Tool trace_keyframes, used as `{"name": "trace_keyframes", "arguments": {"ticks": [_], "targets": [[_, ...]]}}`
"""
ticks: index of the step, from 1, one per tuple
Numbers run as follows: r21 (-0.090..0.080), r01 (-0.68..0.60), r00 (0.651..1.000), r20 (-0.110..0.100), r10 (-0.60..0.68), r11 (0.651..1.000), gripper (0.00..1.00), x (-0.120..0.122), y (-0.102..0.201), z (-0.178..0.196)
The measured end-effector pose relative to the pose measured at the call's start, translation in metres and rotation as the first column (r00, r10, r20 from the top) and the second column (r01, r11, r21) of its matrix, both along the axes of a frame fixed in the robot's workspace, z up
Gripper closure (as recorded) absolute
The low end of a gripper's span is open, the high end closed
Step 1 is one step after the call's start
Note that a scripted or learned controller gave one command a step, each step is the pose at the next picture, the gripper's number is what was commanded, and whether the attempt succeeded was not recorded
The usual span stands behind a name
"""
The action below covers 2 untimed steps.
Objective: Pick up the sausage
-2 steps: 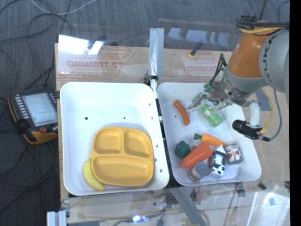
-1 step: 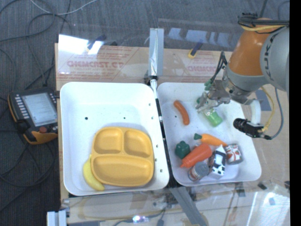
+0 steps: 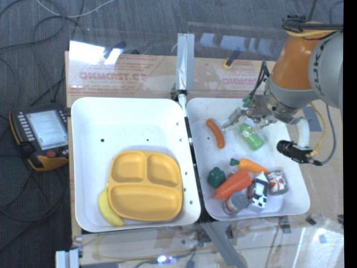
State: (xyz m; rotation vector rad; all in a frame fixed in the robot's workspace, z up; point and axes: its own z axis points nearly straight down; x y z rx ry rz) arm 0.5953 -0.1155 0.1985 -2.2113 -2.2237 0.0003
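- The sausage [image 3: 215, 133] lies loose on the floor of the right bin [image 3: 301, 202], toward its far-left part, angled.
- The gripper [image 3: 239, 118] hangs just right of it, fingers spread, nothing between them.
- A green bottle [image 3: 251, 137] sits right by the gripper, on its near side.
- Nearer: two carrots [image 3: 232, 185], a green pepper [image 3: 216, 177], a can [image 3: 277, 182] and a cow toy [image 3: 257, 193], clustered.
- In the left bin [image 3: 89, 121], a yellow divided tray [image 3: 146, 186] covers part of a banana [image 3: 107, 209].
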Motion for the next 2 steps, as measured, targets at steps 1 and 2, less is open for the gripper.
{"name": "trace_keyframes", "arguments": {"ticks": [1,2], "targets": [[-0.003,-0.22,0.975,0.004,0.22,0.975,0.0,0.0194,0.0184,-0.1049],[0.0,-0.22,0.975,0.006,0.22,0.975,1.0,0.02,0.0197,-0.0955]]}}
